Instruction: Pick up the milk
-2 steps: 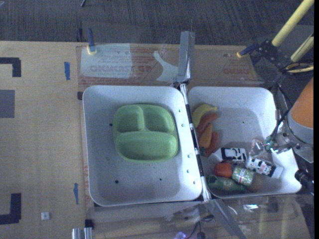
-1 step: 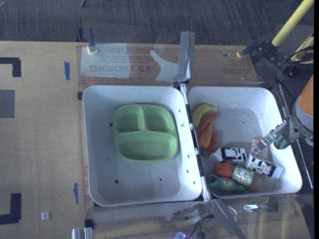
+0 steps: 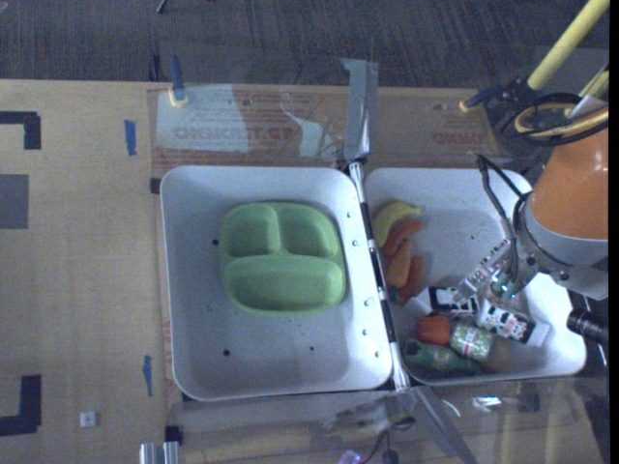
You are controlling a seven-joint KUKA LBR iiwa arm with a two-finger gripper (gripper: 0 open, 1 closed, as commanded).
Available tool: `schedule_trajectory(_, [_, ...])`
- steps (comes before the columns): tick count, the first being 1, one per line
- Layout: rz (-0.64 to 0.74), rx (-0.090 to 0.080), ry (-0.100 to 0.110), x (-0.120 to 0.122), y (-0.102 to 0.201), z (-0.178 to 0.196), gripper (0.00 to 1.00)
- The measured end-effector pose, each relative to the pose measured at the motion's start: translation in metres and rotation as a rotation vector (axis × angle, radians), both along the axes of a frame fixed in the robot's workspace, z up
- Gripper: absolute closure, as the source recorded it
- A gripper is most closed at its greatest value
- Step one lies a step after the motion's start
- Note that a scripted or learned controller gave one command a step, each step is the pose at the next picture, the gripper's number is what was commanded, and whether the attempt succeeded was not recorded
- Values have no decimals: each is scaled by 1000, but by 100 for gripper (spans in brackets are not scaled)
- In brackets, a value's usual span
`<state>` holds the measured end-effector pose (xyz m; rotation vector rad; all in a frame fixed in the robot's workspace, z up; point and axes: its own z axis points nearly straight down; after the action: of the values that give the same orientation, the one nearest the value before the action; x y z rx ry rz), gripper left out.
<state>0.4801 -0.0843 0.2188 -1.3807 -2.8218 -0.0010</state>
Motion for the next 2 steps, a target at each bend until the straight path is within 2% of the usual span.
schedule_trajectory(1, [-193,-1,-3,0,24,3,100])
schedule_trajectory(2, [-7,-1,-3,2,89,10,100])
